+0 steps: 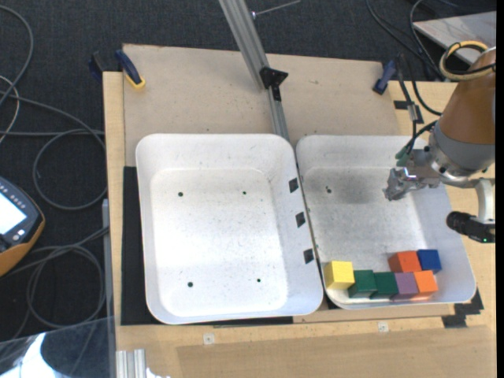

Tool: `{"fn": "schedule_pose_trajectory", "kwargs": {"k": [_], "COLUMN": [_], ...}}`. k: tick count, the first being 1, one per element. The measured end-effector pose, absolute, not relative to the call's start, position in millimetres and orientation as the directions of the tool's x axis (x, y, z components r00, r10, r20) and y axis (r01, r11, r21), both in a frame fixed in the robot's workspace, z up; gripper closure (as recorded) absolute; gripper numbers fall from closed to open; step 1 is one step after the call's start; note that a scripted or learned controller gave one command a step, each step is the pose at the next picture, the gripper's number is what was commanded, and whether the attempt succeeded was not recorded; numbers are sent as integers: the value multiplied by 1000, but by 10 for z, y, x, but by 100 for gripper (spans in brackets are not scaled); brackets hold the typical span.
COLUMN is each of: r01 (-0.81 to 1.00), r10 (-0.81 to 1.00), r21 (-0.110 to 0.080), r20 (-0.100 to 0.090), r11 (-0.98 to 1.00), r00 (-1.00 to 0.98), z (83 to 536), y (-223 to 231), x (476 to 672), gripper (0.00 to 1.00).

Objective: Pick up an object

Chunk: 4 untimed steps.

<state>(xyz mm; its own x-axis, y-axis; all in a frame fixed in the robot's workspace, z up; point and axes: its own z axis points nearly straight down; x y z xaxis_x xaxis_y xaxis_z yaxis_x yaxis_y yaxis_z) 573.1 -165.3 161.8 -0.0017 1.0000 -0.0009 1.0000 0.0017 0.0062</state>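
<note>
- Blocks sit bunched in the near right corner of the right bin [346, 164]: I count a yellow block [340, 272] at the left end, then a dark green block [364, 282] and a second green block [386, 283] beside it.
- Further right I see a purple block [406, 284], an orange block [425, 282], a red block [406, 261] and a blue block [429, 259], all packed close, several touching.
- My claw [396, 183] hangs over the far right part of the same bin, well apart from the blocks and farther back than them.
- I cannot tell whether the claw is spread or closed; it is too small and blurred from here, and I see nothing between its tips.
- On the arm, the orange band [471, 109] shows above the grey wrist at the right edge.
- To the left, the left bin [157, 156] lies beside the right one, their rims touching along the middle.
- Both bins rest on the wooden tabletop [197, 85], with blue clamps [130, 68] at its far corners.
- A slanted metal pole [248, 34] reaches down to the far seam between the bins.
</note>
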Motion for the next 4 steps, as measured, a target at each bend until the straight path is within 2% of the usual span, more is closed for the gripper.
{"fn": "schedule_pose_trajectory", "kwargs": {"k": [1, 2, 4], "r01": [1000, 1000, 1000], "r10": [1000, 1000, 1000], "r21": [7, 6, -1], "r20": [-1, -1, 4], "r11": [3, 2, 8], "r00": [-3, -2, -8], "z": [2140, 2469, 2562], "y": [-1548, -1546, -341], "x": [5735, 5749, 5610], "gripper": [100, 100, 100]}}
